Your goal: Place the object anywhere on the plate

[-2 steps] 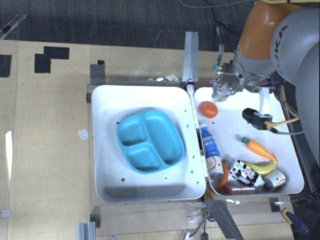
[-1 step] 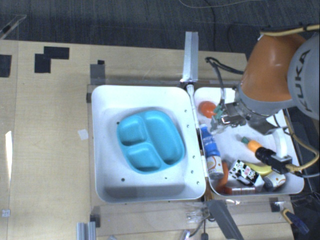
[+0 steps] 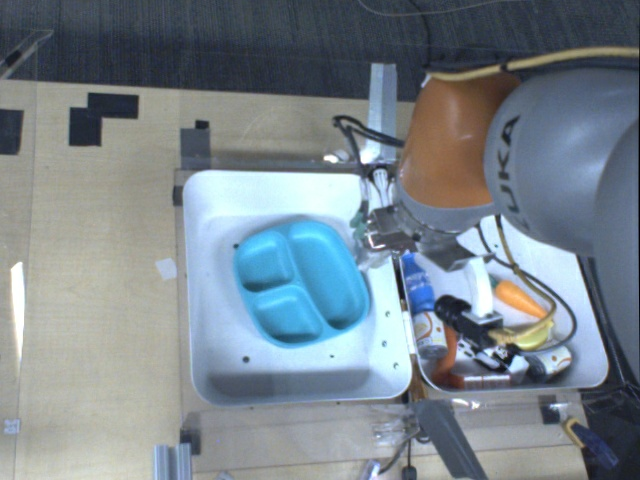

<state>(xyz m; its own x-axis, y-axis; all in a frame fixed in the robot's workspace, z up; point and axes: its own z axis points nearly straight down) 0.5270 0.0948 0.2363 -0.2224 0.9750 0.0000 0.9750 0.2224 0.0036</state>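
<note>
A light blue plate point(image 3: 300, 280) with three compartments lies tilted in the middle of the left white bin point(image 3: 215, 368). Nothing rests on it. My gripper point(image 3: 374, 234) hangs under the orange wrist band at the left bin's right wall, just past the plate's upper right rim. The wrist hides most of the gripper. A small greenish bit shows at its left side, too small to identify.
The right bin point(image 3: 590, 368) holds several items: a blue-capped bottle point(image 3: 416, 294), an orange carrot point(image 3: 522, 296), a yellow banana point(image 3: 532, 336), a red piece point(image 3: 450, 352) and a white piece point(image 3: 481, 290). The big grey arm covers that bin's upper part.
</note>
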